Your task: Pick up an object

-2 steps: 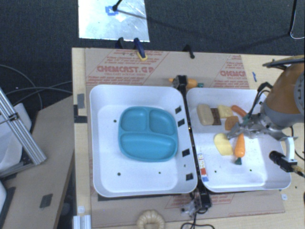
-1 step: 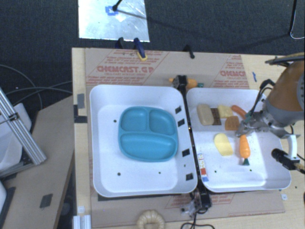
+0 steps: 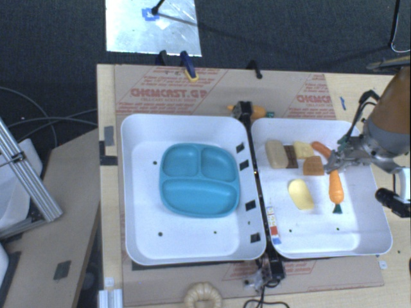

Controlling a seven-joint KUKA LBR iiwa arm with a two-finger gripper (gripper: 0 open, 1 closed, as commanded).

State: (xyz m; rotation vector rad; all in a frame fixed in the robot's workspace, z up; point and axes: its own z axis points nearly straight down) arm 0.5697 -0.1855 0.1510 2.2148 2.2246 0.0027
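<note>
Here, claw (image 3: pixel 335 164) above carrot (image 3: pixel 336 189) (perhaps touching)

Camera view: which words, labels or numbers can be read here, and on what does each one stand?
"CHEMCAST GP", red print on the brown sheet behind the left bin.
The same red print, at a slant, on the sheet behind the right bin: too partial to read.
Small coloured label on the strip between the bins: too small to read.

A blue plate (image 3: pixel 198 179) in a white bin (image 3: pixel 138 236); an orange carrot (image 3: pixel 336 188), a yellow lemon (image 3: pixel 300 194).
</note>
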